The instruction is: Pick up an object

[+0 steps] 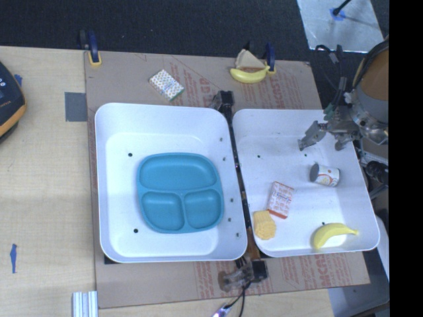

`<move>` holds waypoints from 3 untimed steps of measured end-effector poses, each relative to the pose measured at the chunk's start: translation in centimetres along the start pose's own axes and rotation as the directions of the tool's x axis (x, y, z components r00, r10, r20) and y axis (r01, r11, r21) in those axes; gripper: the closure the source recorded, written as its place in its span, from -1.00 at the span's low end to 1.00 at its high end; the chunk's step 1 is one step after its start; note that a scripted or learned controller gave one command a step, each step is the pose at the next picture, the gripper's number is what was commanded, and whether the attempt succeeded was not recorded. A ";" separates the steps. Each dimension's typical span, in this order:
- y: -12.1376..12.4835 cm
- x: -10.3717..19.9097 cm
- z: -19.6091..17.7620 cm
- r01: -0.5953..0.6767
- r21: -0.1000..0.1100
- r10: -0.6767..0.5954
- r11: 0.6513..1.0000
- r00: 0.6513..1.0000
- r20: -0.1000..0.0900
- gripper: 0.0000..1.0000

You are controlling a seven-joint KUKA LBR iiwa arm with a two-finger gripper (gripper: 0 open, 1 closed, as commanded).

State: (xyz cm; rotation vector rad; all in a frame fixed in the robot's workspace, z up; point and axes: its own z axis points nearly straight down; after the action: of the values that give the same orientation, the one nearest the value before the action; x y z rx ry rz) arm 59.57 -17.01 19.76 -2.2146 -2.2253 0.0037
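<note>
End effector (pixel 325 136) over right bin's (pixel 264 124) far edge, fingers spread apart, gripping nothing. Below it in that bin: small can (pixel 324 175), red packet (pixel 281 199), yellow sponge (pixel 264 225), banana (pixel 332 234). Left bin (pixel 112 131) carries blue tray (pixel 179 192).

Two white bins: left bin (pixel 106 177), right bin (pixel 264 121). One blue tray (pixel 180 191). Two bananas: one (pixel 332 235) in the right bin, one (pixel 248 75) on the tabletop. One can (pixel 325 175), one red packet (pixel 281 199), one yellow sponge (pixel 264 225), one patterned packet (pixel 166 84).
</note>
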 end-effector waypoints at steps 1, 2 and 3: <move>-3.9 4.2 8.1 0.001 0.002 -0.001 1.000 1.000 0.000 -1.00; -7.6 7.0 10.7 -0.001 0.002 0.001 1.000 1.000 0.000 -1.00; -6.3 6.1 10.6 0.000 -0.001 0.000 1.000 1.000 0.001 -1.00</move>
State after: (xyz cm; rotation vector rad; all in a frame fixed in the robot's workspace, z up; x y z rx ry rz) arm 53.18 -10.92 9.19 -2.2159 -2.2259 0.0034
